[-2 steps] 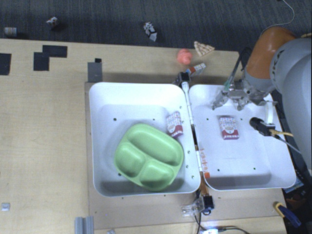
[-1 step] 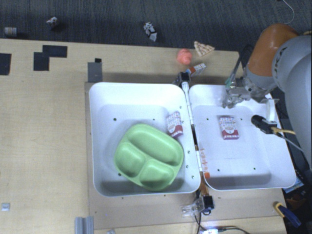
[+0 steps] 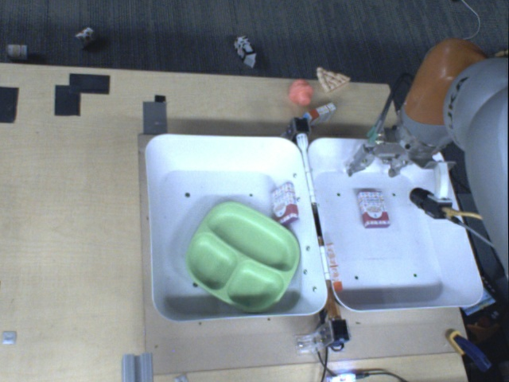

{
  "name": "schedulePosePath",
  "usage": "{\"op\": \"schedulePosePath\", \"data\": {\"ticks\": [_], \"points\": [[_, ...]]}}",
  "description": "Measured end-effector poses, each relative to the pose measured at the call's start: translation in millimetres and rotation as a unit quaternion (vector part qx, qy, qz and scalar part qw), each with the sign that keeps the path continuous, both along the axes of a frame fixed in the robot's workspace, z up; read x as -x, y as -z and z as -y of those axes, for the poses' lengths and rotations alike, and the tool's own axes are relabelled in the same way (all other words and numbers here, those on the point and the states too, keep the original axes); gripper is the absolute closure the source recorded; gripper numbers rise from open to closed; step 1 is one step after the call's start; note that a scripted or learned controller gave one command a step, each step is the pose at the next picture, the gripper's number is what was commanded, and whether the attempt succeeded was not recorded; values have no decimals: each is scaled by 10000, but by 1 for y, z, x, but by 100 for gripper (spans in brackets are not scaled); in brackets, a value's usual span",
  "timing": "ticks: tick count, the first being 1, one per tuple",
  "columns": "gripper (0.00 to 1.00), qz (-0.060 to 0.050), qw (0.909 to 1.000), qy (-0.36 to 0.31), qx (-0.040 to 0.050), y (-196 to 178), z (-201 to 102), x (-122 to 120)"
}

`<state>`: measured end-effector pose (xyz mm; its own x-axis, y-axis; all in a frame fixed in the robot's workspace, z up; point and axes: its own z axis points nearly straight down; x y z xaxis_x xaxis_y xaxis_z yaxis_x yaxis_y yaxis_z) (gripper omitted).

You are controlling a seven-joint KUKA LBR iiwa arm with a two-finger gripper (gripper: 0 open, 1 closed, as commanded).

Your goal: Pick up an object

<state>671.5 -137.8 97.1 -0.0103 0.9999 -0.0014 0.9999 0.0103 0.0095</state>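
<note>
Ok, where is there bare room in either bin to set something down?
Right bin: bare floor in front of the red packet. Left bin: bare behind the green tray. Crowded where the end effector hangs and around the second packet.

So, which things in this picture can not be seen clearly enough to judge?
- End effector, camera view: small and seen from above; its opening cannot be told.
- Red-and-white packet in the right bin: print too small to read.
- Second packet in the left bin: tilted, and its lower end meets the green divided plate; contact or overlap is unclear.
- Arm: cut off by the right edge.
</note>
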Motion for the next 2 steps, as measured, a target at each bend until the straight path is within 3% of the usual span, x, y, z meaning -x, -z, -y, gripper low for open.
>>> {"op": "schedulePosePath", "data": {"ticks": [1,2], "points": [[0,-32,10000,43,-6,12,-8,26],[100,4,10000,38,-3,-1,-9,24]]}}
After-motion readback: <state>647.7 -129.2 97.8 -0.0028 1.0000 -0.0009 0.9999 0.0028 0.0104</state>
